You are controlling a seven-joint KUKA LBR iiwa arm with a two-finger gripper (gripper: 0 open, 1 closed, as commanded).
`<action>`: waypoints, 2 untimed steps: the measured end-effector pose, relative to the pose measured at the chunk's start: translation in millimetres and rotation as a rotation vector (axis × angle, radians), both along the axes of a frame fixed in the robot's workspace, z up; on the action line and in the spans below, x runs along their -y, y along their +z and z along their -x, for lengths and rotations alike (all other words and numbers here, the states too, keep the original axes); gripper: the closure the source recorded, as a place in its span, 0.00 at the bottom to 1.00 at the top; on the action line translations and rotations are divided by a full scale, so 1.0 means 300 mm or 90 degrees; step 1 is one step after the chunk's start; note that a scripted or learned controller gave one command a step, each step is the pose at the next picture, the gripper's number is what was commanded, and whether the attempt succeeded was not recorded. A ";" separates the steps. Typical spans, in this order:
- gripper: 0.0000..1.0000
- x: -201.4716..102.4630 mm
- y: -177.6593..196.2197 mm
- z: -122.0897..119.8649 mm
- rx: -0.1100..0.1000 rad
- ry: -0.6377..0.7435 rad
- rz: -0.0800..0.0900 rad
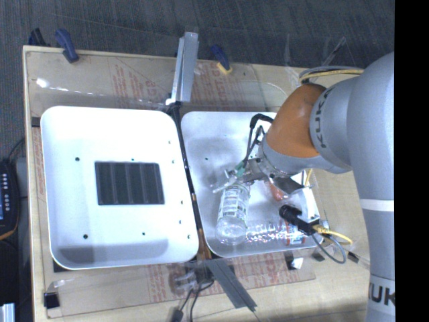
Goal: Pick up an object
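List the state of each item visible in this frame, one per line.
Clear plastic bottle: lying on its side in the right bin, just below the end effector.
End effector: down inside the right bin, over the bottle's upper end; grip unclear.
Right bin: holds the bottle and some smaller items, partly under the arm.
Left bin: dark ribbed rectangle at its centre.

1. A pale wooden bench (pixel 47 92), printed with faint red lettering, carries everything.
2. Two shallow white bins sit directly on it, side by side, their rims touching.
3. The right bin (pixel 201 139) lies under the gripper (pixel 240 174).
4. The left bin (pixel 67 133) lies beyond the jaws, away from the arm.
5. Blue clamps (pixel 67 45) grip the bench's far edge.
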State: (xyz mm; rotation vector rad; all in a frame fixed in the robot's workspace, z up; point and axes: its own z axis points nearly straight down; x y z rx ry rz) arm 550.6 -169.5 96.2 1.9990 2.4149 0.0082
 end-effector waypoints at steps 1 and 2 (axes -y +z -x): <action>1.00 0.000 0.032 -0.001 0.000 0.002 0.000; 1.00 0.134 0.194 0.046 -0.006 -0.088 0.000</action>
